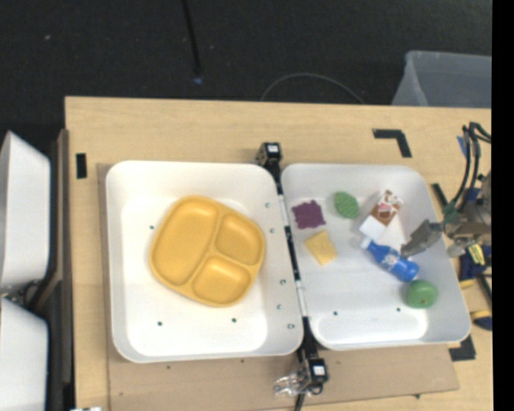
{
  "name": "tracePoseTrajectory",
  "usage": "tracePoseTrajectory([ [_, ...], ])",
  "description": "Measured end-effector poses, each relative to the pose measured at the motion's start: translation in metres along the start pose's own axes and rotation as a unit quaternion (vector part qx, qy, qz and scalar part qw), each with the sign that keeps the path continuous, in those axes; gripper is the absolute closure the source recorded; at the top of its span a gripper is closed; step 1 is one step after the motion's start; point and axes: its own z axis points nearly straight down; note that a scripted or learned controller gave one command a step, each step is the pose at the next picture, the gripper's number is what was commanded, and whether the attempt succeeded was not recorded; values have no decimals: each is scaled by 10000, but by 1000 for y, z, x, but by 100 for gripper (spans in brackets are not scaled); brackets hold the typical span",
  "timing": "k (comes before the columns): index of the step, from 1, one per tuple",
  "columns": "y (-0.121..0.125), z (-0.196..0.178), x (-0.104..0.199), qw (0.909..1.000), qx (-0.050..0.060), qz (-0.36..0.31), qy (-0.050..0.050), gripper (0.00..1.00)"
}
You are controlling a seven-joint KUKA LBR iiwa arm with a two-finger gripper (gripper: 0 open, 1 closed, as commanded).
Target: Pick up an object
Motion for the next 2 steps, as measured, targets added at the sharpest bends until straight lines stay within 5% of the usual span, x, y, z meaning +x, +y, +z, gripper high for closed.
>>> tracePoseTrajectory([
  [2,1,112,6,10000,19,9,3,0],
])
